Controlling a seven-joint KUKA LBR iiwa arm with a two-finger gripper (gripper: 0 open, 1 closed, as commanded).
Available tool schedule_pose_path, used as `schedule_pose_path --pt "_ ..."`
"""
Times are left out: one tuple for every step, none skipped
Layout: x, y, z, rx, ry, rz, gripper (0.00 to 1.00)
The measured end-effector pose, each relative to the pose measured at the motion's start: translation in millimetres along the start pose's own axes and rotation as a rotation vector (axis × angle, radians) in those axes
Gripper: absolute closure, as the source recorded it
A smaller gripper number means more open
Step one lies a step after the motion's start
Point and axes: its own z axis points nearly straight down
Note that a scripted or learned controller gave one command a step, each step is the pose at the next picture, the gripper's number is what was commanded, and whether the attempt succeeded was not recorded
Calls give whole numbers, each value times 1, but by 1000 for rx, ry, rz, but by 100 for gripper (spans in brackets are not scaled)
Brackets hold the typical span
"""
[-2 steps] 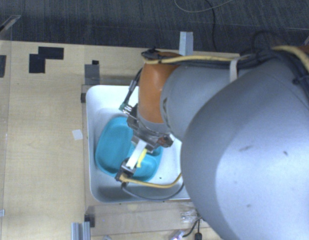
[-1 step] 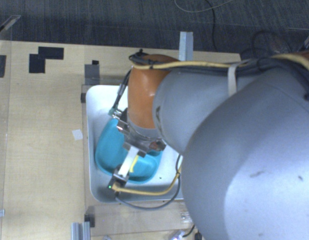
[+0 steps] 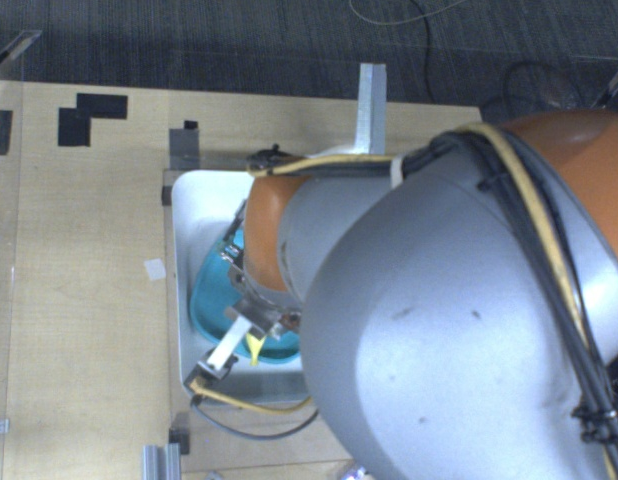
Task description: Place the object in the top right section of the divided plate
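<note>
Wood bench (image 3: 79, 298) at left, black marks (image 3: 89, 116) near far edge. White bin (image 3: 189, 218) next; blue plate (image 3: 207, 298) seen inside, largely covered by arm. Small yellow object (image 3: 255, 346) seen at plate's near edge, against blue; section cannot be told. Gripper (image 3: 247, 306) low over plate, just beside object; how far open cannot be told. Grey arm (image 3: 439, 318), orange band (image 3: 264, 218), over rest of bin.

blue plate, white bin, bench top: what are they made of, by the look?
Blue plate: likely plastic, smooth, with a slight sheen on its rim. White bin: probably moulded plastic, given its rounded corner and even, matte white wall. Bench top: pale, flat, wood-coloured; board or laminate, cannot tell which.
</note>
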Motion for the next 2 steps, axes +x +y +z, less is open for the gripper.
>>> schedule_pose_path --pt "-6 5 1 -3 -11 9 0" --pt "3 2 -12 -3 8 -2 100"
